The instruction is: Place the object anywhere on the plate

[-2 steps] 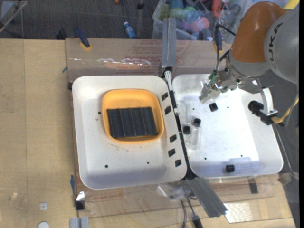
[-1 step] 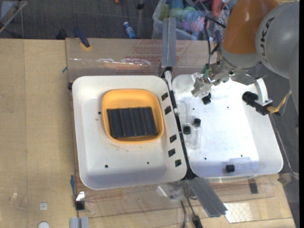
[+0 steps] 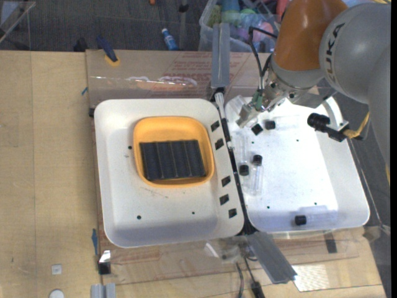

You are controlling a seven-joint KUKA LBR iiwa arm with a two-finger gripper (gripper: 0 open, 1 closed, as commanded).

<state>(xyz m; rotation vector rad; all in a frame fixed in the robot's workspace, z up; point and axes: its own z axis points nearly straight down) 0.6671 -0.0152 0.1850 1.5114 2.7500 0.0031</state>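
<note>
Partly hidden under the grey and orange bulk of the arm (image 3: 347,42), the tool (image 3: 253,112) hangs low over the 11 o'clock corner of the right bin (image 3: 335,191). Its tip is small and glints against the white floor. Whether it is wide or narrow I cannot tell, nor whether anything sits in it. The arm itself is cut off at the 2 o'clock edge of the view.

Just at the tool's 4 o'clock lies a small black cube (image 3: 270,124); a darker speck closer in is too small to name. Toward 6 o'clock in the same bin lie two black bits (image 3: 256,159) close together, beside a clear glassy piece (image 3: 255,180) that barely shows against the white. A black block (image 3: 300,219) sits near that bin's 6 o'clock rim.

The black ribbed slab (image 3: 172,160) lies in the left bin (image 3: 118,216), flat on the yellow plate (image 3: 144,129), well apart from the tool. It covers most of the plate's floor, so only the rim and a strip at 12 o'clock show. Its long axis runs from 9 to 3 o'clock, nearly square with the bin, and its grooves run from 12 to 6 o'clock. The plate sits toward the 12 o'clock half of its bin. Both bins rest on the wooden worktop (image 3: 37,166).
</note>
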